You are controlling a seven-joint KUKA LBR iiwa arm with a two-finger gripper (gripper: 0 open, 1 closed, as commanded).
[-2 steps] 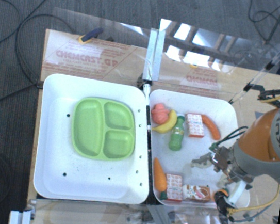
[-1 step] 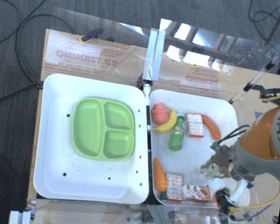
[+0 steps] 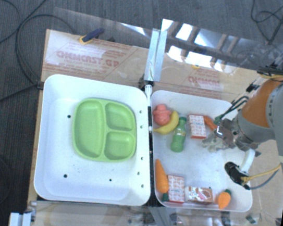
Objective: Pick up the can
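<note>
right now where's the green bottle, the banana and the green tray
green bottle (image 3: 179, 137), camera view, middle of its body
banana (image 3: 168, 125), camera view, middle of its curve
green tray (image 3: 105, 130), camera view, ridge where its compartments meet

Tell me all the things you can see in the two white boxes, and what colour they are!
left bin: 1, white, left half of the bench
divided plate: 1, light green, three sections, lying in the left bin
right bin: 1, white, right half of the bench
peach-like toy fruit: 1, pinkish red, top left of the right bin
banana: 1, yellow, curled against the fruit
bottle: 1, green, just right of the banana
cartons: 3, red and white; one near the top, two by the front edge
carrots: 3, orange; front left, front right corner, and top right beside the gripper
arm: 1, grey with orange band, reaching in from the right
gripper: 1, grey, low over the right bin
</note>
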